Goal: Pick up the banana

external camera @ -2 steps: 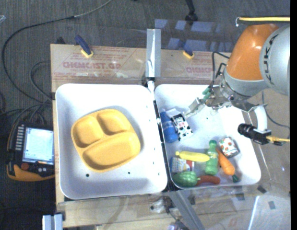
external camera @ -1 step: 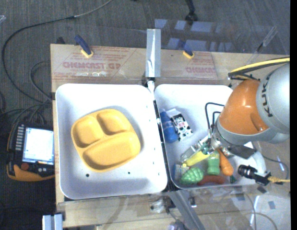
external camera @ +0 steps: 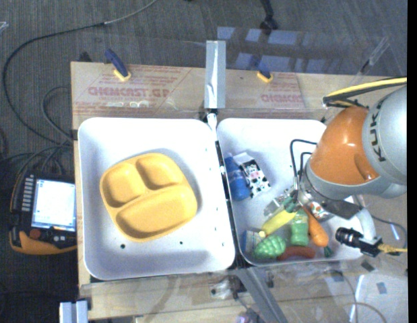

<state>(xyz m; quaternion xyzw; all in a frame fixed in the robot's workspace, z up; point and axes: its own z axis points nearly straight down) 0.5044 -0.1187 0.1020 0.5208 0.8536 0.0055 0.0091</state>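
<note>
We see the smooth, curved yellow banana (external camera: 278,221) among glossy plastic food in the right bin (external camera: 262,140); we cannot tell the gripper's (external camera: 304,200) state.

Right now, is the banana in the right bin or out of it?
In. The banana lies in the right bin, among toy foods near its front edge, beside the carrot.
</note>
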